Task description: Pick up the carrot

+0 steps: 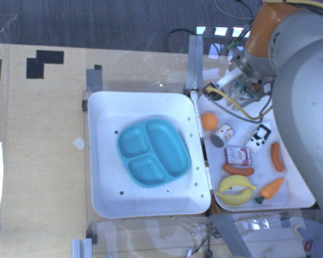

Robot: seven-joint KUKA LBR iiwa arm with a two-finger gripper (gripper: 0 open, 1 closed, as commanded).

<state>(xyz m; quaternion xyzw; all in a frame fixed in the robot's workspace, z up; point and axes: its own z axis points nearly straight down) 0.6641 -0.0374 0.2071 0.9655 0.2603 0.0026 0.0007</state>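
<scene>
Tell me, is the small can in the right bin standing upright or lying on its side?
On its side. The can shows its round grey end toward the left bin and its printed wall along its length, below the orange.

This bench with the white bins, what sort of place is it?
Probably a robotics lab: a robot arm reaches over a bin of toy food, such as a carrot and banana, with cables behind.
</scene>
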